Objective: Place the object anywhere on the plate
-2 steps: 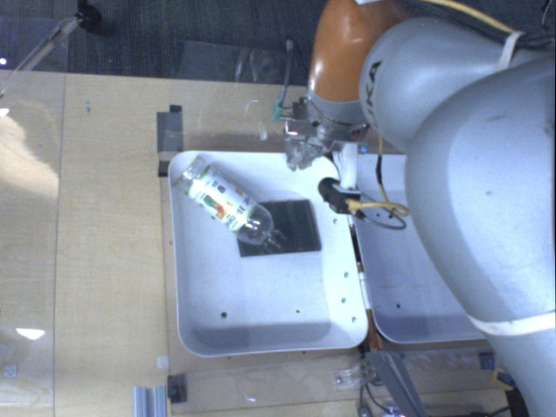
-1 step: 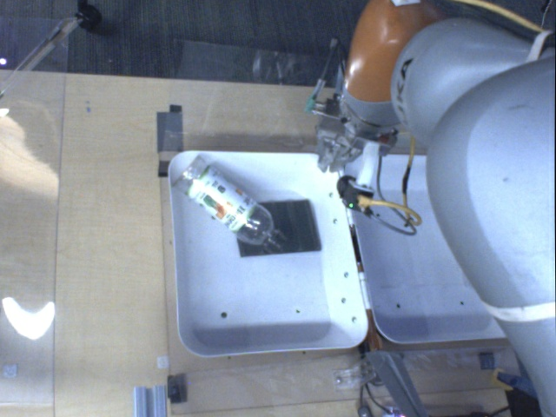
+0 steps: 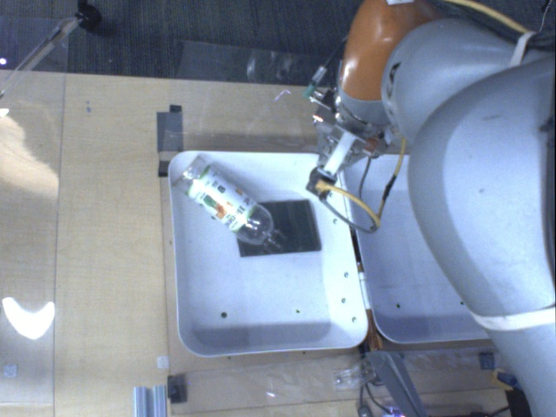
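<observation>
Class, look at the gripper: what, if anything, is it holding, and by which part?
Nothing. The gripper hangs apart from the bottle, which lies partly on the dark plate.

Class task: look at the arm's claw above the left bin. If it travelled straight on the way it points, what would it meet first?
The claw points down-left, so it would probably meet the dark plate first, before the bottle; depth is unclear.

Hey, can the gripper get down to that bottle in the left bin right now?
Probably yes: the bottle lies on its side in the open, nothing over it, and the gripper hangs just right of it.
</observation>
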Tool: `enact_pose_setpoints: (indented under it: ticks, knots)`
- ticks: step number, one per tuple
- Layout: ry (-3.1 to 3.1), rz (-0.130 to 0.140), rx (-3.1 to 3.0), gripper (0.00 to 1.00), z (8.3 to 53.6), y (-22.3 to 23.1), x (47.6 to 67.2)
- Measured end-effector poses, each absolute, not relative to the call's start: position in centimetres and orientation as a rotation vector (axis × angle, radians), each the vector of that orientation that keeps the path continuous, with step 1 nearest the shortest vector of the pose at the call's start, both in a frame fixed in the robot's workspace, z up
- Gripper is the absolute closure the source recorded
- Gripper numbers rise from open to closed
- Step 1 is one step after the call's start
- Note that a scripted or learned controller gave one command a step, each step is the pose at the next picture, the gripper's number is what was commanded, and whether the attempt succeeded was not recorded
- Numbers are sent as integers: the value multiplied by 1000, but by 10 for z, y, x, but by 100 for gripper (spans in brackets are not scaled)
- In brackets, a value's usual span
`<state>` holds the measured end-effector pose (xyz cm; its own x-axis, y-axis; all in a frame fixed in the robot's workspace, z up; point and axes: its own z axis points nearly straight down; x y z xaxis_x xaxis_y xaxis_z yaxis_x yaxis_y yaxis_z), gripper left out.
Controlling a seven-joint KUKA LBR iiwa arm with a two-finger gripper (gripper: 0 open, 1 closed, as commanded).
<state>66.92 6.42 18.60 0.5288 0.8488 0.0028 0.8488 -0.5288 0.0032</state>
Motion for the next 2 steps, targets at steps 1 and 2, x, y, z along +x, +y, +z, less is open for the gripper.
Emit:
enact_pose_setpoints:
  ticks: [1, 2]
  knots:
    - [1256, 7, 2879, 100, 186, 102, 663]
    - [922, 3, 3003, 100, 187, 57, 663]
